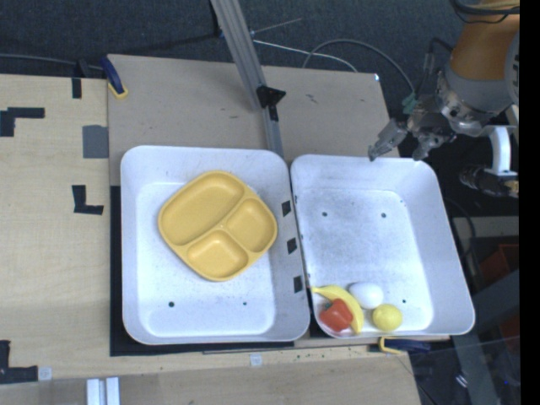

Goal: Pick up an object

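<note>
Checking in on the pick run from my remote seat. Short version: nothing's been grabbed yet as far as I can see.

The gripper (396, 144) sits at the upper right of the frame, right over the top rim of the right bin (439, 226), hanging off the grey arm with the orange band (485, 32). Its two fingers look spread apart with nothing between them, so I'd call it released and carrying nothing.

All the candidate stuff is bunched in the lower right part of the frame, at the bottom edge of that right bin: a banana (342, 297) curled around a red piece (337, 315), a white egg-looking ball (366, 294) just beside them, and a small yellow ball (387, 317) near that. They're packed close, some touching, which I reckon could make a clean grasp fiddly. They're well apart from the gripper, at the opposite end of the bin.

Over in the left bin (139, 226) there's a yellow divided plate (218, 224) lying flat, middle left of the frame.

So my read is we're at the very start. Still to do: move over a target, come down, close, lift. I'd guess the yellow ball is the easiest pick since it sits slightly off from the pile.
</note>
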{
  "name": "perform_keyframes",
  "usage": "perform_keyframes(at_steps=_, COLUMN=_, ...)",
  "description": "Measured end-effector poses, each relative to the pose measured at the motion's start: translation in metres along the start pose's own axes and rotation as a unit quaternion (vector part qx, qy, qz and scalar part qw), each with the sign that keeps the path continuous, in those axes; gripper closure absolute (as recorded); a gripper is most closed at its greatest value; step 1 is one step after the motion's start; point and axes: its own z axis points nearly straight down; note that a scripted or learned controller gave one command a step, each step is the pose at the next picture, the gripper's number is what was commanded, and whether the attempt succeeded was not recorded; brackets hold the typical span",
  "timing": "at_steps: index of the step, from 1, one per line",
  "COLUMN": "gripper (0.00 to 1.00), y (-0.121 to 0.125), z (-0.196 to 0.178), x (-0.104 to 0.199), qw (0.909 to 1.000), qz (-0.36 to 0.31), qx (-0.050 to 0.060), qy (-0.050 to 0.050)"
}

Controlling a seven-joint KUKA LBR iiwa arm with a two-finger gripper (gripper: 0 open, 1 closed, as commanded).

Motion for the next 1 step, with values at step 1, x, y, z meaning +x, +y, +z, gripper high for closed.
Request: perform_keyframes(at_steps=1, gripper=0.00, y=0.0000, z=0.0000, x=-0.0002, qw=1.0000, qz=0.000, qx=0.000, qy=0.000)
